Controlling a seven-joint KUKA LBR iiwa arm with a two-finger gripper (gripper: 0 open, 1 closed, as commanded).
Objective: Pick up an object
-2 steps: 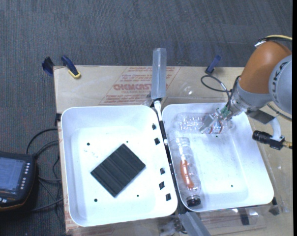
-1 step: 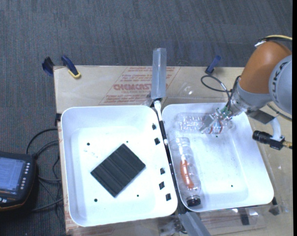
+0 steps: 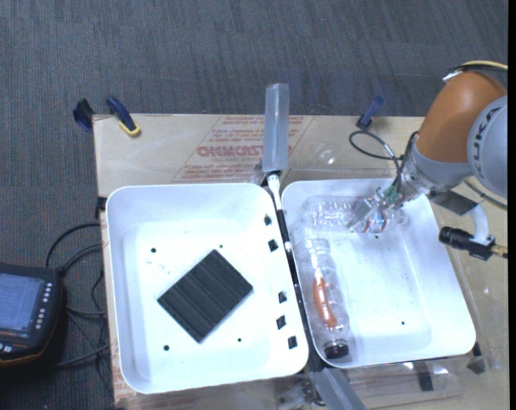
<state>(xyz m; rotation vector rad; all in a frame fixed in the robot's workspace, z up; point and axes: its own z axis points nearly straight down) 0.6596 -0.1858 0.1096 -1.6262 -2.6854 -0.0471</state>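
My gripper [image 3: 377, 219] reaches down into the back of the right bin [image 3: 453, 273], under the orange wrist band [image 3: 457, 118]. It hangs at the right end of a crumpled clear plastic container [image 3: 330, 213], touching or just above it. A clear bottle [image 3: 325, 301] with orange contents and a black cap lies along the right bin's left wall. In the left bin [image 3: 114, 254], a black ribbed square pad [image 3: 206, 295] lies flat.
A grey upright post [image 3: 277, 128] stands at the back between the bins. Blue clamps [image 3: 371, 110] [image 3: 120, 115] hold the board's back edge. A black fitting [image 3: 464, 240] juts out beside the right bin. A pendant [image 3: 14, 310] lies on the floor at left.
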